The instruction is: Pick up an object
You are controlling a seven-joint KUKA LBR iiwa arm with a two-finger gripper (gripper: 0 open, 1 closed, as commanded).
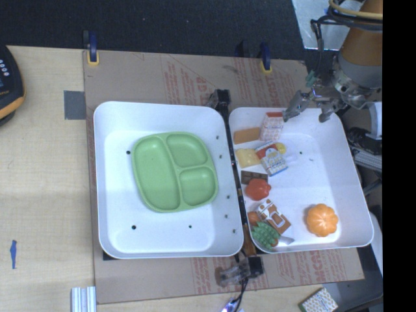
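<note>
left bin (110,174): left of the right bin, edges touching; carries a green divided plate (174,171) at its centre.
right bin (338,174): landmark; small items clustered along its left wall.
cluster: food packets (272,142) at the far left part, red tomato (258,188) midway, green item (265,234) at the near-left corner.
orange fruit (322,220): near-right part of the right bin, apart from the cluster.
pincer (311,106): above the far rim of the right bin, fingers spread wide, nothing between them.
</note>
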